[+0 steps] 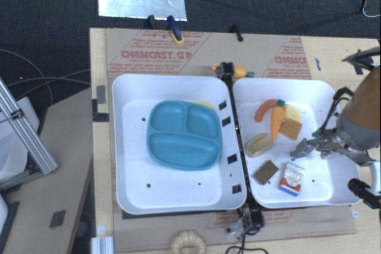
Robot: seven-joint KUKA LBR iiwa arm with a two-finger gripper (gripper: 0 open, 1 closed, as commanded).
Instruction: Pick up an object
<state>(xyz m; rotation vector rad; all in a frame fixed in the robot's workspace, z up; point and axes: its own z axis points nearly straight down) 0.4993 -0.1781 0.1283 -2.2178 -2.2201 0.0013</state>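
The right bin (324,91) holds several small items: an orange carrot (277,119), a reddish sausage (265,109), a pale yellow block (293,112), a tan toast-like square (290,128), a beige oval piece (258,144), a brown square (266,172) and a red and white carton (291,178). My gripper (300,150) hangs over the right bin, just above the carton and right of the beige oval. Nothing is seen held in it.
The left bin (128,128) carries a blue divided plate (183,134). A black divider with clips (233,128) runs between the bins. The grey arm (360,122) reaches in over the right bin's right side.
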